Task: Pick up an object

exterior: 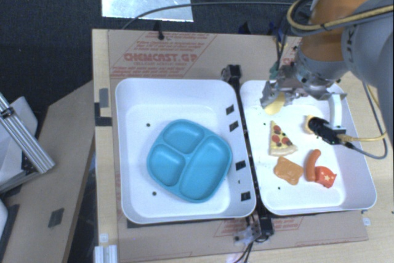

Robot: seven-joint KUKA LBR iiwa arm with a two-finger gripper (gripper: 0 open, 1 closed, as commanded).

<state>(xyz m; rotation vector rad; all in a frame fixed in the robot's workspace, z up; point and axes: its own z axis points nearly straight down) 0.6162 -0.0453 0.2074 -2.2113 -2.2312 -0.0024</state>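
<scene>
My gripper [271,95] is low over the far left part of the right bin [357,194]. A pale yellow food piece [275,107] lies right at its tip, touching or nearly touching it; whether it is gripped I cannot tell. Nearer the front lie a toy pizza slice [281,139], an orange-brown piece [289,170], a red sausage [313,158] and a small red piece [325,177].
The left bin [132,132] holds a blue divided plate [189,159]. A black-clipped divider [241,132] runs between the two bins. The arm's grey and orange body [345,15] reaches over the right bin's far right corner.
</scene>
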